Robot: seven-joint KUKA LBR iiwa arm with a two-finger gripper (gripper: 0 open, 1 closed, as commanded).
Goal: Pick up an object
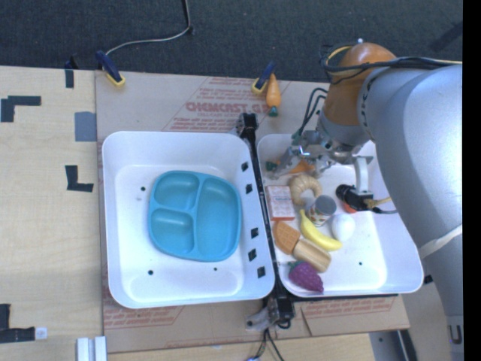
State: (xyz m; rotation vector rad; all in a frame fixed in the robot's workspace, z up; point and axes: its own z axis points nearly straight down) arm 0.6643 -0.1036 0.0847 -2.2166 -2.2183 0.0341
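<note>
While the tool (304,153) hangs over the right bin (391,265), its grip cannot be told.

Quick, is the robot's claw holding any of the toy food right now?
Gripper: low over the back of the right bin, near the doughnut; whether it holds anything cannot be told.

The wooden bench (45,224) bears a cardboard sheet (188,104), on which two white bins (120,224) sit side by side.

Toy foods (312,232), banana, grapes, perhaps a bagel, lie clustered in the right bin (391,265).
</note>
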